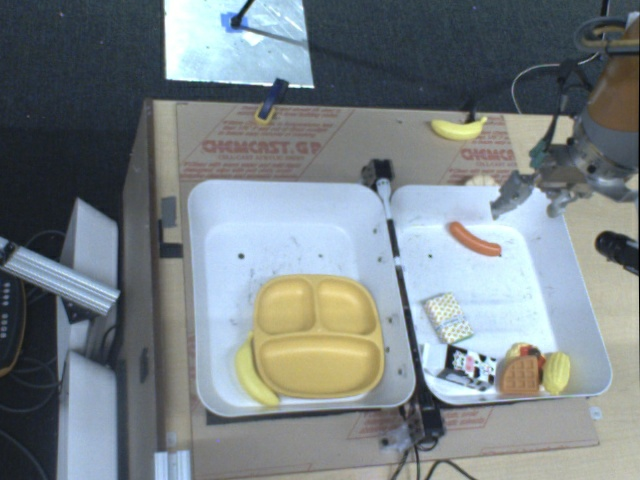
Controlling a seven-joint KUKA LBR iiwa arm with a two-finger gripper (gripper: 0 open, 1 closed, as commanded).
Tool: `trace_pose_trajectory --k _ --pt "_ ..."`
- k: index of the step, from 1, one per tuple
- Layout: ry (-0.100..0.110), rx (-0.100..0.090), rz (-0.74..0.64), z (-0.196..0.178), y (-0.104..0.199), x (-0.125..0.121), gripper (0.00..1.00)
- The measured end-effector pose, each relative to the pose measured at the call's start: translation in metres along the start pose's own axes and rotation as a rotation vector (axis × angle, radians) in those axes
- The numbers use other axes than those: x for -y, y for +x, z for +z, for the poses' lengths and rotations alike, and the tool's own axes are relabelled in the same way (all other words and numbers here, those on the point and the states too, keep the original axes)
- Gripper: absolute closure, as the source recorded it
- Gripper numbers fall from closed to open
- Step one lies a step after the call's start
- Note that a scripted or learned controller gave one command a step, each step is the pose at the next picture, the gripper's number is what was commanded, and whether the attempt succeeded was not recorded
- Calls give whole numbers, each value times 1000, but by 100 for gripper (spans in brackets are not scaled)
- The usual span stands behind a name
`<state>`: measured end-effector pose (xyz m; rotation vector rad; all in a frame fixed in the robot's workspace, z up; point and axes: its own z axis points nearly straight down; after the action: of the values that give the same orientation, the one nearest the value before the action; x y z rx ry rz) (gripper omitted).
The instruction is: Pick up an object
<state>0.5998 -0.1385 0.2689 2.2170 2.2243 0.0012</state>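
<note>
My gripper (529,200) hangs over the far right corner of the right bin (560,268), open, its two fingers (504,197) spread with nothing between them. An orange-red sausage (474,238) lies on the bin floor just below and left of the gripper, apart from it. Nearer the front of the same bin lie a checkered packet (448,317), a black-and-white item (468,365), a brown waffle (520,376) and a yellow lemon (556,371).
The left bin (230,228) holds a yellow divided plate (318,334) with a banana (252,373) against its left edge. Another banana (458,127) lies on the cardboard behind the bins. A clamp (379,175) sits at the far end of the wall between the bins.
</note>
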Motion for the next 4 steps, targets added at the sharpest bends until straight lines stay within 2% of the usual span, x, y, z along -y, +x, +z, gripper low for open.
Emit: trace_pose_trajectory --k 1,2,3,4 --pt "2 0 2 81 -36 -35 0" --pt "0 0 2 130 -38 -38 0" --pt "0 -1 -1 185 -12 -57 0" --pt "-4 1 -3 173 -12 -59 100"
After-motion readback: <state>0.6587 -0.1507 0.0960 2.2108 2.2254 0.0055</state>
